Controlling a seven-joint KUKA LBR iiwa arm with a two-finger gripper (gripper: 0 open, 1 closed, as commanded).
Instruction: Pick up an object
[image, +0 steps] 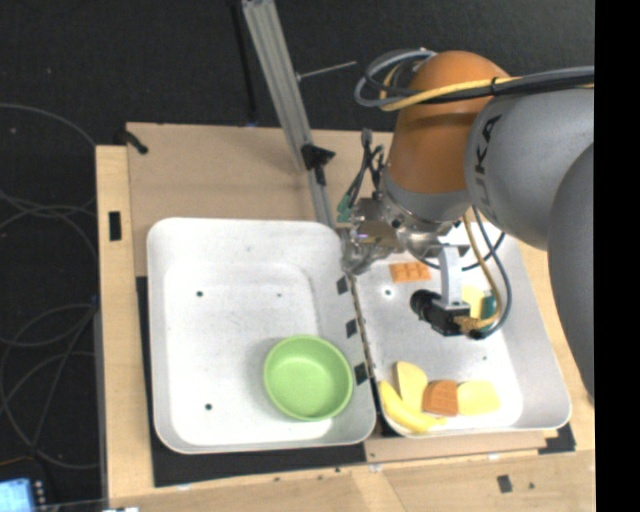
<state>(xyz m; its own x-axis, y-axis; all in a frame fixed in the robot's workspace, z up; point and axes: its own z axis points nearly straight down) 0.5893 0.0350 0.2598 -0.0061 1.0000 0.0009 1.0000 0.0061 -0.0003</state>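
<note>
Approach step, I judge: my gripper (362, 252) hangs over the right bin (535, 345), its grip state I cannot tell. Orange block (440, 398) lies near this bin's front rim; next I descend there.

Even, diffuse overhead light; no single strong source evident. Both white bins, left (180, 300) and right (535, 350), read bright, near washed out, fine speckle still visible on their floors. Shadows soft and short: a faint one under the green bowl (307, 376), a darker patch beneath the arm's wrist on the right bin. Broad soft sheen on the orange band (440, 110) and the grey arm casing (545, 160). Floor around the tan surface (210, 170) falls nearly black, cables barely legible. Overall slightly soft, low-resolution; arm close to the lens looks blurrier. Aluminium pole (285, 95) leans, suggesting perspective slant.
</note>
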